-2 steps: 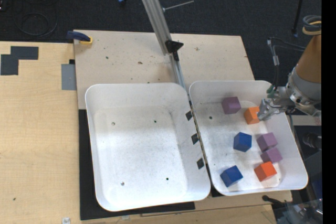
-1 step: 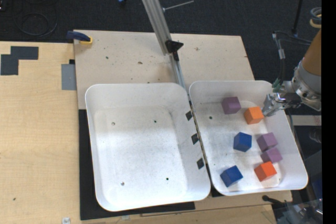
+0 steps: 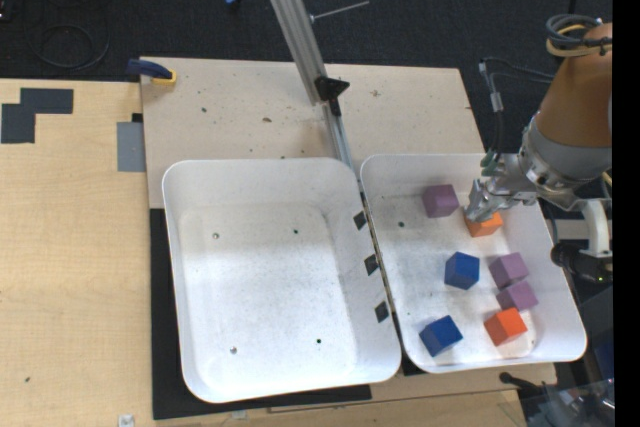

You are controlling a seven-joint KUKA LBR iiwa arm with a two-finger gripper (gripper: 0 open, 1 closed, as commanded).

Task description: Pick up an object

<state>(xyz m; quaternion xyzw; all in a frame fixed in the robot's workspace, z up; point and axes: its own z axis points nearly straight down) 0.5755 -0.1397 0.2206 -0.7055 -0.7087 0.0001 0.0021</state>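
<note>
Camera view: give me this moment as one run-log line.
arm: over right bin | gripper: down on orange block beside purple block | lift: not yet | left bin: untouched

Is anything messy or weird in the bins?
Nothing looks spilled or broken. The blocks all sit in the right bin, loosely scattered and turned at different angles. One orange block lies right under the end effector, near a purple block. The left bin has dark specks on its floor.
</note>
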